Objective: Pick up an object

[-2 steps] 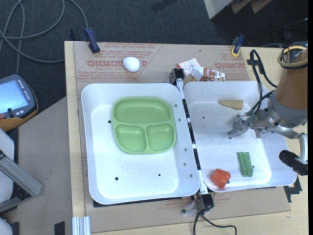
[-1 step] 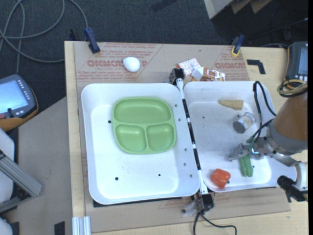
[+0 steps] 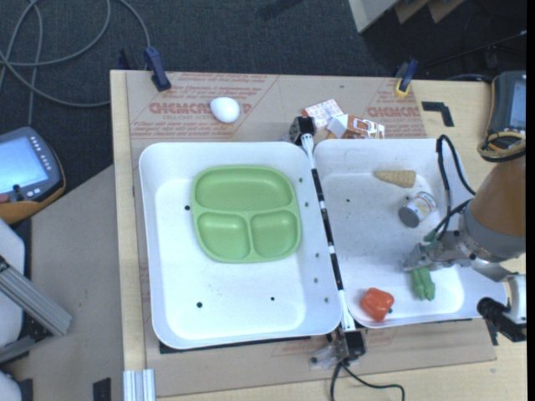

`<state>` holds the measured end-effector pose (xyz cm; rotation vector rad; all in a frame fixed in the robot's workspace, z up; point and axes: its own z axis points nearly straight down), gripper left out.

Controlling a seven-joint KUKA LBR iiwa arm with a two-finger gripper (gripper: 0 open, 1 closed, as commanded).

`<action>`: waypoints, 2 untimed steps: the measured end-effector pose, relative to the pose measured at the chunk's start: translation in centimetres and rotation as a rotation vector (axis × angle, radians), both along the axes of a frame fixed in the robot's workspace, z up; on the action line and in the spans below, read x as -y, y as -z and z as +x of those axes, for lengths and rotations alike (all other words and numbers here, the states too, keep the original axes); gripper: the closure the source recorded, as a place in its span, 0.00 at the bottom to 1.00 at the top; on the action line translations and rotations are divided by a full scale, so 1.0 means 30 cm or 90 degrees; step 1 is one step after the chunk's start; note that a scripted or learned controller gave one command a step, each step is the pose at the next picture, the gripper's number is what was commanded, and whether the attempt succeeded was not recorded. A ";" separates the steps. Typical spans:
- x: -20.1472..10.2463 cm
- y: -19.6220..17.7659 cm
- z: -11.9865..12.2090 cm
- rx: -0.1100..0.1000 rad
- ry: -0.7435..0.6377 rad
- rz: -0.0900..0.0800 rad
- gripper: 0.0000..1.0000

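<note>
Hand (image 3: pixel 426 261) lowered into the right bin (image 3: pixel 351 224), just at 12 o'clock of the green toy (image 3: pixel 423 284), presumably its target. Whether it is spread or pressed together cannot be told.

Even, bright overhead light washes the white bins (image 3: pixel 251 328) almost to glare, shadows stay faint and soft, and the whole picture is slightly blurred and grainy.
</note>
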<state>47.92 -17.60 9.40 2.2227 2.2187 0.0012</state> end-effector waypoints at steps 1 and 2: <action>-0.290 -0.302 0.001 -0.001 -0.002 0.000 1.00; -0.486 -0.511 0.022 -0.001 -0.002 0.000 1.00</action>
